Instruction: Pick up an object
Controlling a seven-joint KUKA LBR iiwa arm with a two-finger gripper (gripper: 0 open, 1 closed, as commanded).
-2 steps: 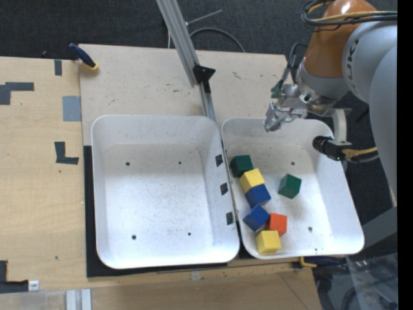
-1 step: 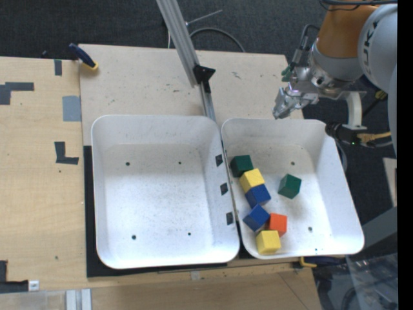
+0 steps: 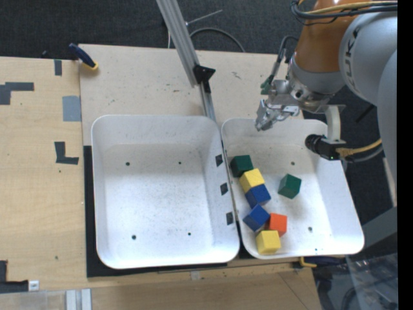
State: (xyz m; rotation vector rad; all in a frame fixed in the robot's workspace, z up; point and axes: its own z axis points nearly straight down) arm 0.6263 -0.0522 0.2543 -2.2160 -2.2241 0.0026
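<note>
Gripper (image 3: 266, 123) hovers over the right bin's (image 3: 335, 199) far rim, fingers' state I cannot tell, the cubes bunched well below them, dark green cube (image 3: 241, 165) nearest, so a drop risks wedging between packed neighbours and missing.

— What lies around me here?

— A pale wooden bench (image 3: 39, 192) fills the nine o'clock side, marked with grey tape patches (image 3: 71, 108). At twelve o'clock runs dark carpeted floor (image 3: 97, 11).

— Anything standing on my bench?

— A slanted metal post (image 3: 177, 28) rises toward twelve o'clock. A blue and yellow clamp (image 3: 84, 55) sits at eleven o'clock, on the bench's edge. A black mat (image 3: 90, 263) shows toward seven o'clock.
</note>
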